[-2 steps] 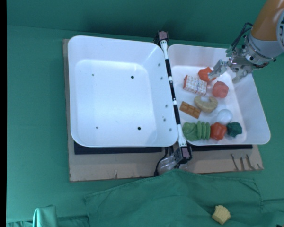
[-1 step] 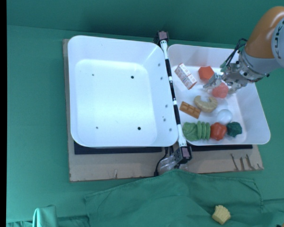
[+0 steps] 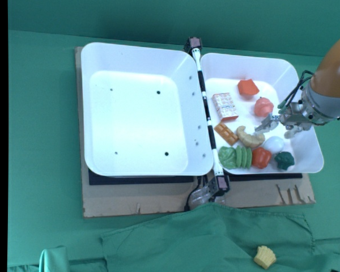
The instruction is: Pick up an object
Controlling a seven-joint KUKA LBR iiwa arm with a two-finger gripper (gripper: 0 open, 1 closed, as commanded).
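1. Green cloth covers the worktop (image 3: 39,123), and on it a brown board carries two shallow white bins side by side.
2. No single object is marked out for picking; every loose item lies in the right bin (image 3: 309,152), none between the fingers.
3. That bin holds a red-and-white carton (image 3: 225,106), an orange-red block (image 3: 247,87), a red rounded fruit (image 3: 263,106), an orange waffled piece (image 3: 226,134), a tan curved piece (image 3: 249,136), a leafy green vegetable (image 3: 227,156) beside a striped green one (image 3: 243,156), a red pepper-like piece (image 3: 261,157), a white egg shape (image 3: 273,144) and a dark green broccoli (image 3: 284,160).
4. The carton's long axis runs roughly up and down the view, tilted slightly; the waffled piece lies diagonally.
5. The left bin (image 3: 137,123) shows bare white floor with a few dark dots.
6. The hand (image 3: 275,122) sits low over the right bin, near the egg shape and the red fruit; I cannot tell how it is set.
7. A yellow ridged item (image 3: 264,257) lies on the cloth, well apart from the bins.
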